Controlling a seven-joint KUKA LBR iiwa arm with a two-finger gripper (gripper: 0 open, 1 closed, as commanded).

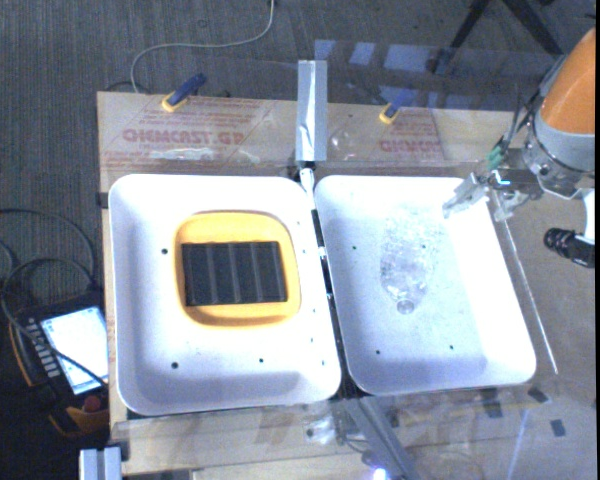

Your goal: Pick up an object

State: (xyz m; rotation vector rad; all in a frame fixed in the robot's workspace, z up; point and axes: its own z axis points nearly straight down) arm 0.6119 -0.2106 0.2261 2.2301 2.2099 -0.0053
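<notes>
Clear bottle point(408, 258) mid-bin (end effector point(472, 194) at rim).

We see our grey arm point(570, 118) reaching in from the right, orange band uppermost, its claw point(475, 193) pointing leftward and slightly down.

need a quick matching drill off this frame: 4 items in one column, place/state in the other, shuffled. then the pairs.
Items
1. yellow-framed tray with dark slats
2. clear plastic bottle
3. gripper
4. blue and yellow clamp

Places
A. at the far right corner of the right bin, above its rim
B. lying in the right bin, near its middle
C. on the board behind the left bin, toward the left
D. lying flat in the left bin

Pairs: 1-D, 2-B, 3-A, 4-C
</notes>
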